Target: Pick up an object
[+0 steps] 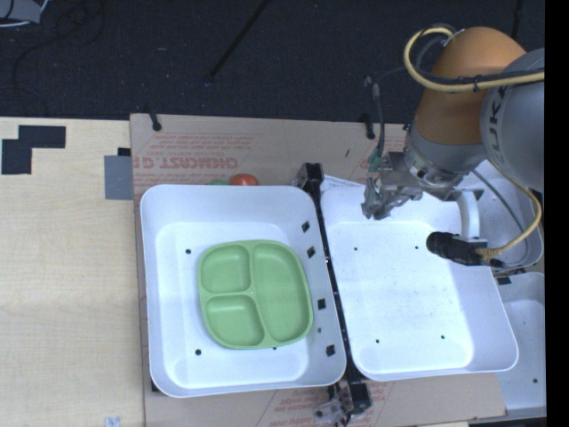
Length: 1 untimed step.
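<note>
Two white bins: green divided plate point(255, 294) lies flat in the left bin point(169, 212). My gripper point(382, 201) hangs over the far left corner of the right bin point(480, 345), well apart from the plate; spread or pressed together, I cannot tell. Just beyond the left bin's far rim, a small red object point(244, 181)

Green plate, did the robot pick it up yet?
Not yet. The green plate lies flat in the left bin, untouched. The gripper hangs over the far corner of the right bin, apart from the plate. Left to do: reach across, grab the plate and lift.
</note>
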Tool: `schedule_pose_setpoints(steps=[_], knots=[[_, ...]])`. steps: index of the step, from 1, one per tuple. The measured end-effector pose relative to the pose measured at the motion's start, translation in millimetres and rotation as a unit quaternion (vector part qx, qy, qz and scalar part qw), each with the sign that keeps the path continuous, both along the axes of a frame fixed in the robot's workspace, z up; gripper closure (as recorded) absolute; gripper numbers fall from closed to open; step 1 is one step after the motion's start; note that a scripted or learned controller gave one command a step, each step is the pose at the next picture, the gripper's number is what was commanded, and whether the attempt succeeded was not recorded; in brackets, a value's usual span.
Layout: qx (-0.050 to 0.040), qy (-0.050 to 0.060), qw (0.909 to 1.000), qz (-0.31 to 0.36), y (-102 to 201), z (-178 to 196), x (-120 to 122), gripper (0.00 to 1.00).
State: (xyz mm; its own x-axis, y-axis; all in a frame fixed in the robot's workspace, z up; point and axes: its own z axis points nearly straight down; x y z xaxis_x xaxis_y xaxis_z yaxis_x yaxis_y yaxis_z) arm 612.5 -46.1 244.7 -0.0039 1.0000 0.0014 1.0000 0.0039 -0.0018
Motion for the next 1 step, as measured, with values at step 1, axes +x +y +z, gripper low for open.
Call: schedule_pose_setpoints(steps=[1], knots=[[0.0002,0.002,1.0000,0.000,48.7,-14.2,2.4,1.00]])
